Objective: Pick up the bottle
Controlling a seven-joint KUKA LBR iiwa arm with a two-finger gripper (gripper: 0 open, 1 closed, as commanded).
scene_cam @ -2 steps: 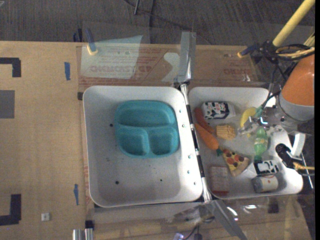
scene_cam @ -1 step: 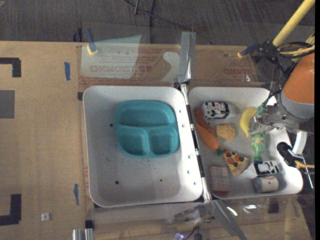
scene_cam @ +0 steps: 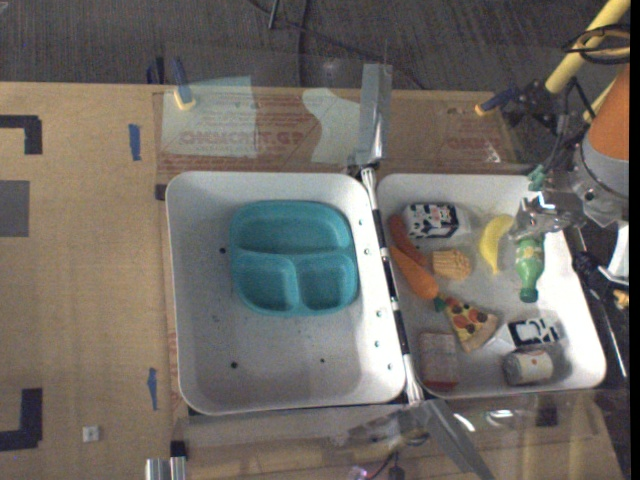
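Gripper [scene_cam: 541, 218] sits on the top of the green bottle [scene_cam: 528, 265] in the right bin [scene_cam: 590, 353], and it seems closed on it, though the view is poor. A straight, slow lift would be best. It has a slim green body, just right of the banana [scene_cam: 492, 241].

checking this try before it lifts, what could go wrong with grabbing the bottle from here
1. The gripper sits at the top end of the green bottle, which hangs or stands at a tilt, so it may swing or slip out.
2. The banana lies right beside the bottle and could get nudged or pinched.
3. The bottle is close to the right bin's far wall, leaving little room for the fingers.
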